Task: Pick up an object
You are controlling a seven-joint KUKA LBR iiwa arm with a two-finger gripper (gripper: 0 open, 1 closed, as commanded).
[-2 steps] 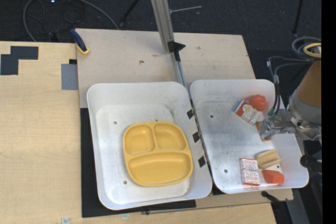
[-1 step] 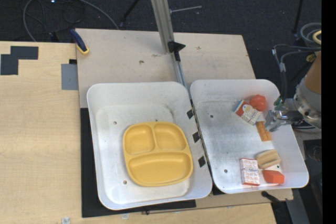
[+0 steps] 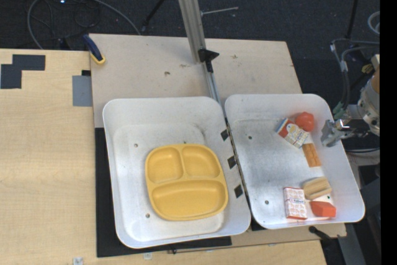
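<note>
At the right bin's [image 3: 260, 133] right rim, the grey two-finger gripper [image 3: 333, 131] hovered, its finger state unclear. A red ball [image 3: 304, 120], small cartons [image 3: 293, 131] and an orange stick [image 3: 312, 154] crowded that rim. The bin's left half lay bare; the yellow divided plastic plate [image 3: 185, 182] sat in the left bin [image 3: 124, 127].

Bench [image 3: 248, 62] bears two white bins [image 3: 124, 133].

A robotics lab — loose cables [image 3: 68, 0] on dark carpet, an aluminium post [image 3: 191, 15] at the bench's [image 3: 248, 65] far edge, two white bins [image 3: 124, 133].
</note>
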